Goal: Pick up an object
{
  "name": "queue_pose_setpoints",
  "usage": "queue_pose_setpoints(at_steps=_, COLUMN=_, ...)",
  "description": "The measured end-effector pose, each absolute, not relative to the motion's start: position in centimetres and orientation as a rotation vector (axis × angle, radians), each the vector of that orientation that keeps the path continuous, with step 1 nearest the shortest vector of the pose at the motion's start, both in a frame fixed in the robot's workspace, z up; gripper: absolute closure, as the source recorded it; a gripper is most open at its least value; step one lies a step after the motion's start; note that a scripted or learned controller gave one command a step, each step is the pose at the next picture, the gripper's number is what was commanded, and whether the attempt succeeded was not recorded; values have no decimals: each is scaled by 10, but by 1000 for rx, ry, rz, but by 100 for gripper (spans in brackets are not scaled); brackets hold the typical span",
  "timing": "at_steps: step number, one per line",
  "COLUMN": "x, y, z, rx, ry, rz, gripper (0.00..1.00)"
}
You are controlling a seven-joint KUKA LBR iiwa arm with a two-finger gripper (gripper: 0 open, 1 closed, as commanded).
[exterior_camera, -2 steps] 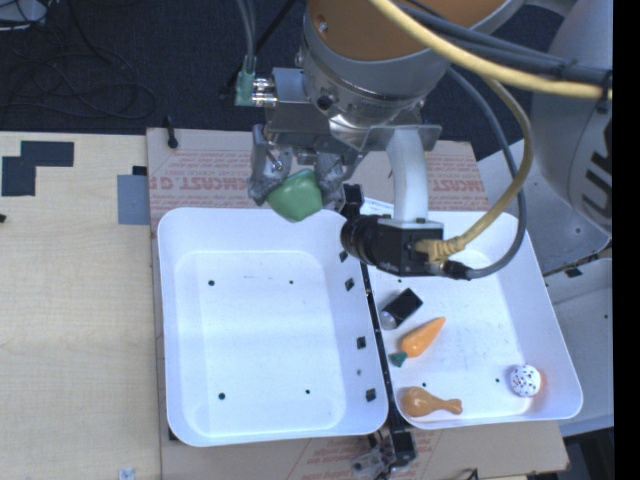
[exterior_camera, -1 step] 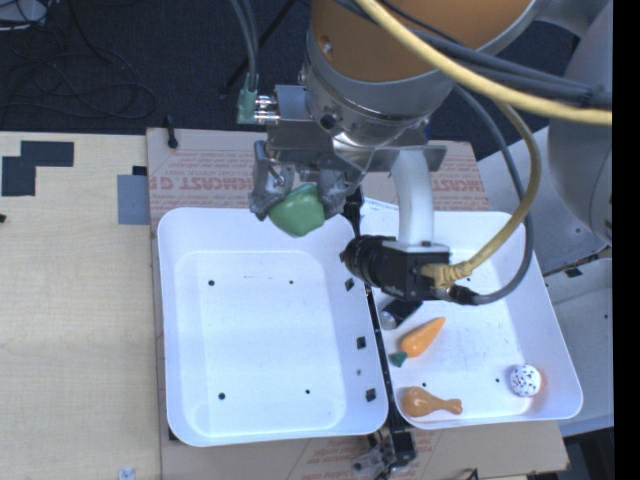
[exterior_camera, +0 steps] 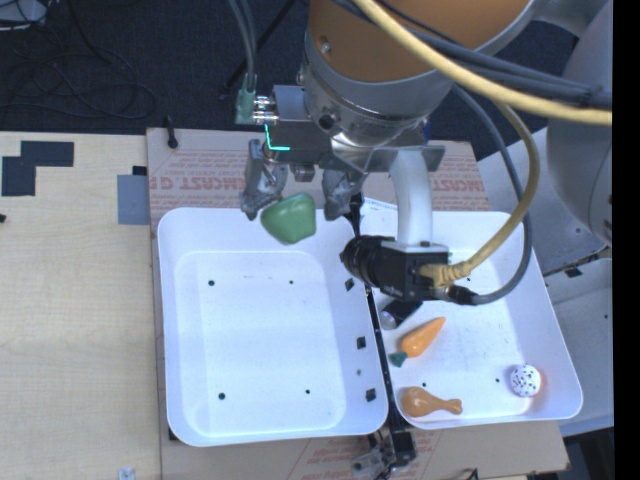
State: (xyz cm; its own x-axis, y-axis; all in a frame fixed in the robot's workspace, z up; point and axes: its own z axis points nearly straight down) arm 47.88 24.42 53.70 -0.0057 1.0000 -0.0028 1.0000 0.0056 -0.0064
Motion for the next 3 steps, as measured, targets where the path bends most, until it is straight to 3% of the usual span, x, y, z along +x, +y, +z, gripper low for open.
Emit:
queue_pose_setpoints(at_steps=1, x=479, y=245, z=547, rx=-2206, ry=-2231, rz=16, gripper=100)
queue_pose_setpoints(at_steps=2, x=479, y=246, z=556, rx=-2198, ry=-2236, rz=24, gripper=100)
queue_pose_setpoints(at_steps=3, x=475, y=244, z=536, rx=-2214, ry=-2226, rz=11, gripper=100)
